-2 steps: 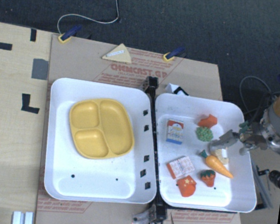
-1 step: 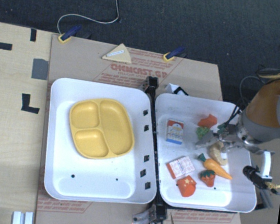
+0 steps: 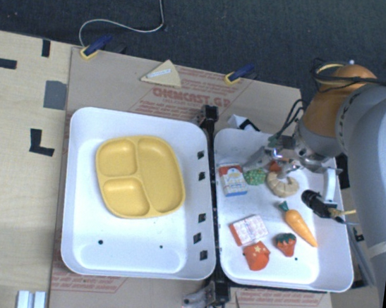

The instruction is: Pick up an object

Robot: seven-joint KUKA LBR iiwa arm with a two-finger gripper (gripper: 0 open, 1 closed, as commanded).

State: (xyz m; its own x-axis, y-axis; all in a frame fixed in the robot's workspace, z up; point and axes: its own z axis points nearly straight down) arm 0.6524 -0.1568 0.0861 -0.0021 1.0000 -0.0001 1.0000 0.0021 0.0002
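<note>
My gripper (image 3: pixel 278 166) hangs low over the back of the right bin (image 3: pixel 332 276). It is just above a green toy (image 3: pixel 254 175) and a beige lumpy toy (image 3: pixel 282 186), with a small orange-brown piece (image 3: pixel 274 167) right under it. A small white and red carton (image 3: pixel 233 180) lies to the gripper's left. Nearer the front are a carrot (image 3: pixel 300 226), a pink checkered packet (image 3: pixel 248 229), a red strawberry (image 3: pixel 285 244) and a red-orange toy (image 3: pixel 256 256). Nothing shows as held.
The left bin (image 3: pixel 74 240) holds a yellow divided plate (image 3: pixel 140 176). Black clips run along the wall between the two bins (image 3: pixel 206 215). The grey arm (image 3: pixel 373 139) covers the right bin's back right corner.
</note>
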